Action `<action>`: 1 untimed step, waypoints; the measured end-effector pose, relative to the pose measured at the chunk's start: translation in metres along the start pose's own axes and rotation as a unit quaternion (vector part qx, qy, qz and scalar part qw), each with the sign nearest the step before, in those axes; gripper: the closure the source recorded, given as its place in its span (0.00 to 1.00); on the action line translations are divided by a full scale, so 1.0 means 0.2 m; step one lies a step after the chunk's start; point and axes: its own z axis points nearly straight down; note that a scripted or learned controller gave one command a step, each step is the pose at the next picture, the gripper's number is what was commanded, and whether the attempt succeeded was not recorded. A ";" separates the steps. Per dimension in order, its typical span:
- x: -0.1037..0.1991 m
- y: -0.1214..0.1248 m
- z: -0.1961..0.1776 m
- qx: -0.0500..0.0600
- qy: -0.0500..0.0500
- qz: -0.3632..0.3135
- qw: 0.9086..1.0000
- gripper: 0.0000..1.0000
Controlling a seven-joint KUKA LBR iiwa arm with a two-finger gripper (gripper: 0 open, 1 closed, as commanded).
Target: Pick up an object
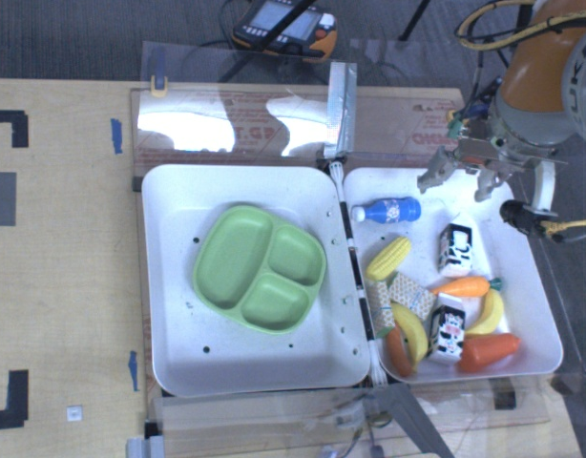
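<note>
A pale wooden table [64, 256] is carrying two shallow white plastic bins [169, 284] sitting side by side, edges touching.

Left bin [169, 284]: holds a divided plate [260, 268], lying near its middle.
Right bin [546, 299]: directly beside the left bin, edges meeting along the centre.
Bottle [388, 211]: on its side at the far end of the right bin.
Corn cob [388, 257]: nearer than the bottle, by the shared edge.
Carton [455, 246]: right of the corn cob.
Near end, right bin: bananas [408, 328], carrot [462, 287] and a second carton [449, 330] clustered, touching.
Gripper [458, 179]: above the right bin's far edge, right of the bottle.
</note>
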 end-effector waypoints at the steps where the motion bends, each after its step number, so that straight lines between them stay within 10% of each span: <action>1: -0.19 0.19 -0.03 0.001 0.000 0.051 0.999 0.00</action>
